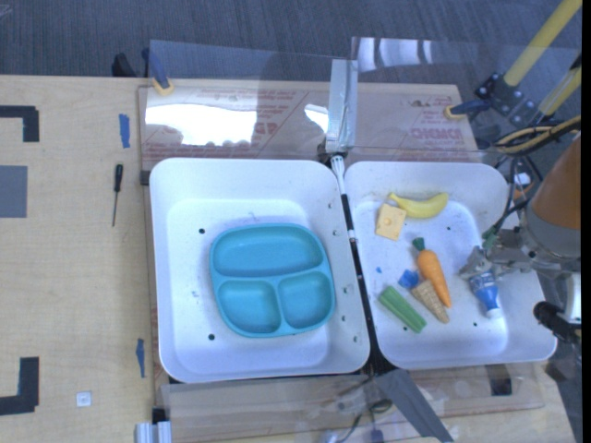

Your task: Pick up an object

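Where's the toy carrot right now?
The carrot lies in the right-hand bin, near its middle, below the yellow cheese block and banana, with a small blue block just to its left.

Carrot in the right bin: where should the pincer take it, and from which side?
Probably from straight above, across the thick orange middle of the carrot, fingers closing on its long sides. It lies flat, green top toward the banana, tip toward the near wall. The cone-shaped toy touches its lower left and a blue piece sits close, so grip above them, nearer the green end.
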{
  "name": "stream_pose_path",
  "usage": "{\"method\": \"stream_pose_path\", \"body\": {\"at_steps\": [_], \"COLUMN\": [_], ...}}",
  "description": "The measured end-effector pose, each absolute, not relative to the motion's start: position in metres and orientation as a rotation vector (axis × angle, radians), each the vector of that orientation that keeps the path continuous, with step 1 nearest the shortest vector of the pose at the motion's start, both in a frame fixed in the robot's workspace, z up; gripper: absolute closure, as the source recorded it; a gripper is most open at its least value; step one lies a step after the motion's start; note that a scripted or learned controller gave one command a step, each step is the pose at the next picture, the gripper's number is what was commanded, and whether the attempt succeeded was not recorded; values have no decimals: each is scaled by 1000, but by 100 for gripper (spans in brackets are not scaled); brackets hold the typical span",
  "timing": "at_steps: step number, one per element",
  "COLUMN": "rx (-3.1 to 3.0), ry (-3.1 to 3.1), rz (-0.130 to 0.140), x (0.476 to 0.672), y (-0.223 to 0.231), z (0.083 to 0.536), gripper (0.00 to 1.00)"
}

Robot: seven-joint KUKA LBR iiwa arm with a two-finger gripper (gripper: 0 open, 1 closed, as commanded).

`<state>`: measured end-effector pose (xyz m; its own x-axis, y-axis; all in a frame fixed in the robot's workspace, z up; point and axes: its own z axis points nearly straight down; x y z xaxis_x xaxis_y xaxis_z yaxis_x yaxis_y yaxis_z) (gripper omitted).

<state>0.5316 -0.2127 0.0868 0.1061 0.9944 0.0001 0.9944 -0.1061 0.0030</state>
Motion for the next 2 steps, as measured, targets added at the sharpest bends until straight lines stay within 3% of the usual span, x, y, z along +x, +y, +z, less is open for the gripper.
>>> {"method": "stream_pose_path", "body": {"at_steps": [1,2], "rx": [2343,2704], "ry": [2084,1592], "rz": [12,5], "x": [614,607], "y": [-141,-132], "z": [190,273], "gripper": [100,100]}}
